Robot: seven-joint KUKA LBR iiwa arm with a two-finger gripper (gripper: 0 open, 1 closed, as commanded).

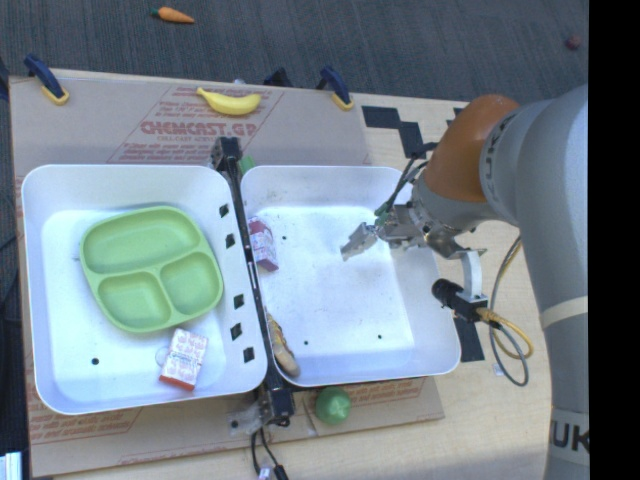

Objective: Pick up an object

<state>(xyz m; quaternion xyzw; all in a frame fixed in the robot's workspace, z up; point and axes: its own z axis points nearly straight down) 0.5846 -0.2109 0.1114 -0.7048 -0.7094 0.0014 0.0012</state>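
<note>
From my seat the arm (530, 158) is the biggest thing on screen, grey with its orange band, reaching in from the right and bending down over the right bin (400, 363). That bin and the left bin (40, 268) sit side by side on a cardboard sheet (190, 128) clamped to the bench, I'd guess so that nothing slides when the arm pushes against it. In the left bin lies a green divided plate (150, 268), and just below it a small red-and-white carton (184, 358). The gripper (358, 241) hangs over the middle of the right bin, tilted toward the left, with nothing between its fingers; I cannot tell from this angle whether they are parted or closed. The nearest candidates for picking are a small red-and-white packet (262, 243) against the right bin's left wall, and a tan, peanut-like piece (280, 350) in its lower left corner, both apart from the gripper. I judge the pick is not yet made. A toy banana (230, 99) rests on the cardboard behind the bins, a green ball (333, 405) sits in front of them, and a little carrot (175, 14) lies on the dark carpet (400, 28) beyond.
</note>
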